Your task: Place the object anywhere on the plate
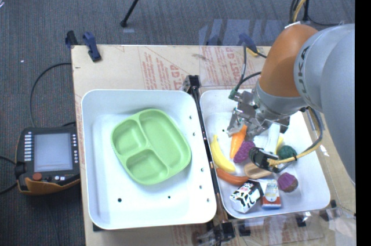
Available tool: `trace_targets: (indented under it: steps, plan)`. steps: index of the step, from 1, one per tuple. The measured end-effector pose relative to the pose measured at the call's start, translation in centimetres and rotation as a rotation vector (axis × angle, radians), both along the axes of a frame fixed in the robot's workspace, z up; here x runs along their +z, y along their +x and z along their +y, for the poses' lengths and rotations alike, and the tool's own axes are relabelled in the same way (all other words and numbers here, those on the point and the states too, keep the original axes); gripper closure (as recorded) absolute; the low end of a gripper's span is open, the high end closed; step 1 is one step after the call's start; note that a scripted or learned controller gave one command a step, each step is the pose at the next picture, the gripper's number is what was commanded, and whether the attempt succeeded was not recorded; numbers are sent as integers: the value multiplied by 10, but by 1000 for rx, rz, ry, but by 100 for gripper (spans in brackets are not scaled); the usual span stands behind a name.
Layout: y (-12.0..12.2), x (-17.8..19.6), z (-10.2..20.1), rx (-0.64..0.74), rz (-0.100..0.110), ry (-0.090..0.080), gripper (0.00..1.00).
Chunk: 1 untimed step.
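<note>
A light green plate [152, 146] with three compartments lies in the left bin [95, 123]. The right bin [313, 181] holds several toy foods. My gripper [246, 130] is down in that bin, right over an orange carrot [237, 145] and a purple piece [244, 152]. A yellow banana [220, 153] lies just left of them. The wrist hides where the gripper meets the carrot, so a hold cannot be made out.
Also in the right bin are a green piece [287, 152], a purple one [288, 182], a cow-patterned carton [246, 194], a small red and white box [271, 194] and an orange piece [232, 177]. A pendant [49, 158] lies left of the bench.
</note>
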<state>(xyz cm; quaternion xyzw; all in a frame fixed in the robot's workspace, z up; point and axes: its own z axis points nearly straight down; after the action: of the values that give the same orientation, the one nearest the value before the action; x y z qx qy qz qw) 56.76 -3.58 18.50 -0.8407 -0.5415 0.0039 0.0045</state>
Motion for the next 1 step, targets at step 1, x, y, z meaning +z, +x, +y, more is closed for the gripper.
trace_targets:
  steps: [1]
  plan:
    - [-22, 128, 81, 55, -12, 0, 100]
